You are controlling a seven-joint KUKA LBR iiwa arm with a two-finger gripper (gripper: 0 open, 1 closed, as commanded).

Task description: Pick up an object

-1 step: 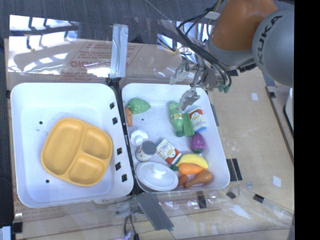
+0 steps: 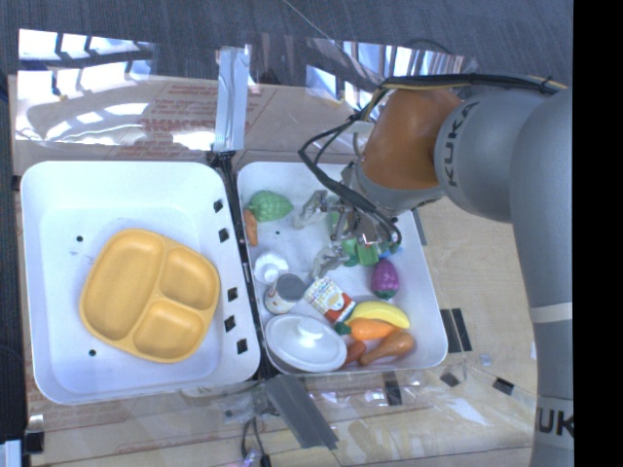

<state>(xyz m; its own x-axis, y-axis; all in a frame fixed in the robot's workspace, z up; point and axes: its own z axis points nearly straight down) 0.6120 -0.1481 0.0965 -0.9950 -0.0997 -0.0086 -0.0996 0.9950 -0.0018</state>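
The arm [image 2: 506, 163] is running off the right and bottom edges. Its wrist is covering the back right corner of the right bin [image 2: 428, 305] and part of a green thing [image 2: 365, 253] under the end effector [image 2: 336, 232]. A white bowl [image 2: 305, 342] is overlapping a carrot [image 2: 375, 331].

The right bin [image 2: 255, 177] is crowded along its near side: white bowl [image 2: 305, 343], banana [image 2: 380, 313], carrot [image 2: 375, 329] and purple fruit [image 2: 385, 278] sit close together. Open floor remains between the green vegetable [image 2: 269, 205] and the claw [image 2: 341, 233].
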